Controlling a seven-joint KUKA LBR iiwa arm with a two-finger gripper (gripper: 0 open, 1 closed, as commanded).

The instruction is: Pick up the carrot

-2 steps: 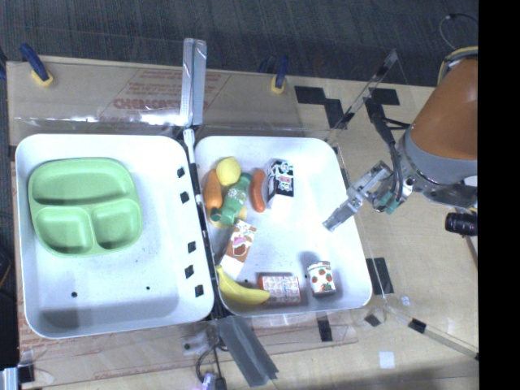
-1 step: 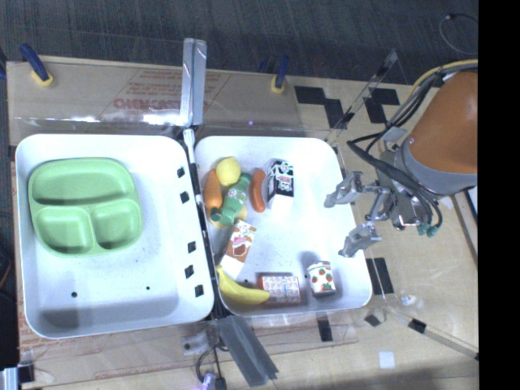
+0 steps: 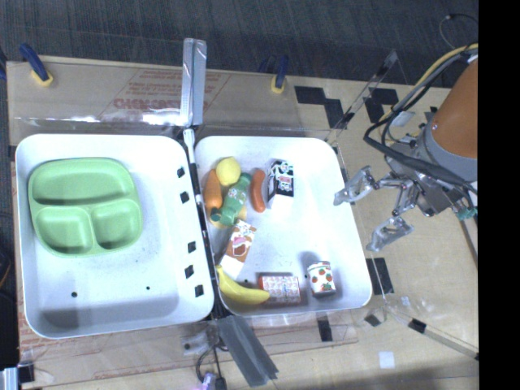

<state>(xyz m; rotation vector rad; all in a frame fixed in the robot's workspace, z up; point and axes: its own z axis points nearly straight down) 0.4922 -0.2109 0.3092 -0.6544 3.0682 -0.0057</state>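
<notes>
The gripper (image 3: pixel 375 211) hung with its two fingers spread apart and nothing between them, just past the right rim of the right bin (image 3: pixel 345 185), on a grey arm (image 3: pixel 455 136) with an orange band reaching in from the right at a slant. The carrot (image 3: pixel 212 192) lay well apart from it at the bin's far left, hemmed in by a lemon (image 3: pixel 228 171), a green bottle (image 3: pixel 233 202) and a sausage (image 3: pixel 258 189), with a black-and-white carton (image 3: pixel 282 177) beyond. Nearer sat a banana (image 3: pixel 241 292), two small packets and a strawberry cup (image 3: pixel 322 278), while the left bin (image 3: pixel 49 307) held a green tray (image 3: pixel 81 205).
</notes>
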